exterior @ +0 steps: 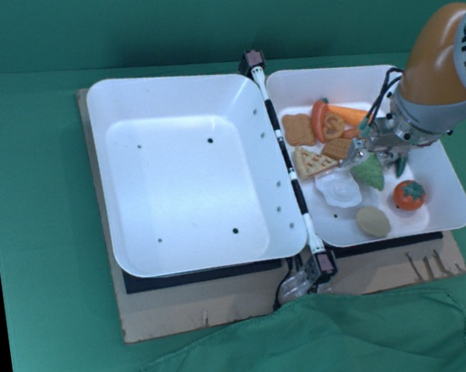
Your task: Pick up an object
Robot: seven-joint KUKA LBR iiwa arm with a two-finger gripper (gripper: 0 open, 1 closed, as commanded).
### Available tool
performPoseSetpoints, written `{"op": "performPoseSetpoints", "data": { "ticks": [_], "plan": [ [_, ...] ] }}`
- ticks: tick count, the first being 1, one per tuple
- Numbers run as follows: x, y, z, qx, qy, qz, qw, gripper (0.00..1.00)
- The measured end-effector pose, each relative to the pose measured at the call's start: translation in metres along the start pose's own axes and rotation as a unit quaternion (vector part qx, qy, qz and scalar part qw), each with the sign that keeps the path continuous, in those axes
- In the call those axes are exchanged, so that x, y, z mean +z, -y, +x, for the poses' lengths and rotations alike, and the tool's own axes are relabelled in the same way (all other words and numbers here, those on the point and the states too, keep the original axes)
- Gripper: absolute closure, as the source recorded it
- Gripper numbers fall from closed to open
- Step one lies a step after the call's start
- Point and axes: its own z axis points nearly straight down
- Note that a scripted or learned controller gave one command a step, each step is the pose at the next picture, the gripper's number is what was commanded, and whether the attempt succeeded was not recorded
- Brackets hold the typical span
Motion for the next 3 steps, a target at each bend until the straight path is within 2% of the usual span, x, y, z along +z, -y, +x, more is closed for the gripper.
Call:
{"op": "performPoseSetpoints", "data": {
  "ticks": [1,3],
  "plan": [
    [-0.064,0.001,0.003,-0.003,-0.002,0.008,1.0000,1.00],
    [-0.184,-0.005,0.004,-0.003,-0.002,0.007,1.0000,1.00]
  ]
}}
